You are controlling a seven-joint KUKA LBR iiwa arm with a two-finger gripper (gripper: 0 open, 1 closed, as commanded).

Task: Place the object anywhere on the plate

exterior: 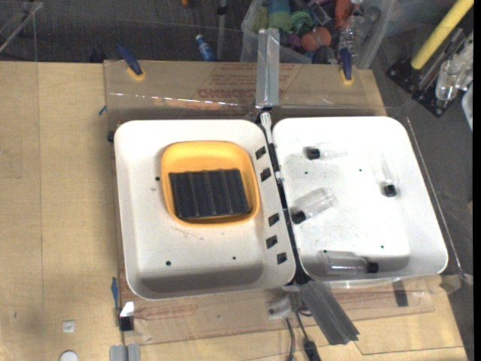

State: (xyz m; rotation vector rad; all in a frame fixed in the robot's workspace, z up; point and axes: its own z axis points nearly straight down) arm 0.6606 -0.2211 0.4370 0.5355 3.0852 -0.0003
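At the near edge of the wooden bench a grey metal bar lies at a slant, just below the gap between the two bins. In the right white bin, a clear tube with a black cap lies along the near edge. A second clear tube lies tilted near the left edge of this bin, its black cap pointing toward the near left. A third tube stands nearer the right edge, and a fourth tube lies toward the far left corner. These four are well apart from each other.

In the left white bin a yellow plate with rounded corners sits around the middle, a little toward the far right. The task's thing, as far as we can judge, is the black ribbed block: it lies flat on the plate, on its near half, and its near edge touches the rim of the plate. A row of small black marks runs along the divider between the bins.

Whether the gripper is spread or pressed together we cannot tell.

Beyond the bins a clear sheet covers the far edge of the bench, held by a clamp at each end. A metal post rises between them. Behind the bench we see a clear box of colourful toys and, at the far right, a yellow foam tube
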